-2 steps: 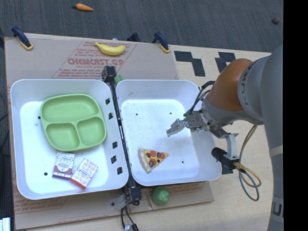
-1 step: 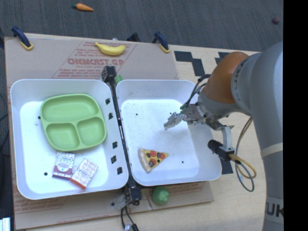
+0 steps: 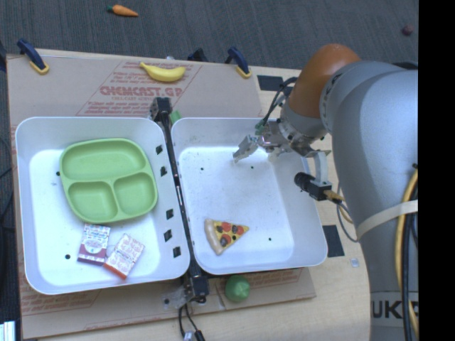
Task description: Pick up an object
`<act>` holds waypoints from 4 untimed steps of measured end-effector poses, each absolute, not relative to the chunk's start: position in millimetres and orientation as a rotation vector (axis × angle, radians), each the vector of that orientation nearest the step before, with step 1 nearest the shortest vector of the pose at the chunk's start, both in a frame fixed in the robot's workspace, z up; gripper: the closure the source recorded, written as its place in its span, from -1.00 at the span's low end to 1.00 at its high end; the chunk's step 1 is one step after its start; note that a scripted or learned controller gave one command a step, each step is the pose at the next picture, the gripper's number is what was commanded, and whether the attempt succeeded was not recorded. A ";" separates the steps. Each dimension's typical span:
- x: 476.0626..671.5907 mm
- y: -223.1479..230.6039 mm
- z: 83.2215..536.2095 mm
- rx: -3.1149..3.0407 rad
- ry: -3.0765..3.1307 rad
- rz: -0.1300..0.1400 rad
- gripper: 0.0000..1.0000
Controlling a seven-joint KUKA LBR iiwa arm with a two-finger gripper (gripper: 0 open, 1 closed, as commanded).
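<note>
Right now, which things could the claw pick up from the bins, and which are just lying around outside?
In the bins, for the job:
pizza slice
green plate
two small packets
the claw hangs over the right bin

Just lying about outside:
banana
carrot
green ball
</note>
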State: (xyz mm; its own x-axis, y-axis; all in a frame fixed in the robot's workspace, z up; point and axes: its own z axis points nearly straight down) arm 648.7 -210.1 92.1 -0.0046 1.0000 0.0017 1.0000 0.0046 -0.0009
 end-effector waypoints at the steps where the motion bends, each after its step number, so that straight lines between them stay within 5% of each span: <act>1: 557.9 -161.6 126.8 -2.213 -2.227 0.003 -1.00; 2: 614.2 -211.2 174.8 -2.216 -2.228 0.000 -1.00; 3: 656.1 -209.5 90.5 -2.211 -2.227 0.003 -1.00; 4: 657.7 -209.2 102.8 -2.207 -2.234 0.001 1.00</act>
State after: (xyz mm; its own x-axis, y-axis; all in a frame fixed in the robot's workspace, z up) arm 657.7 -209.2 102.8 -0.0123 0.9999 0.0001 0.9999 0.0123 -0.0010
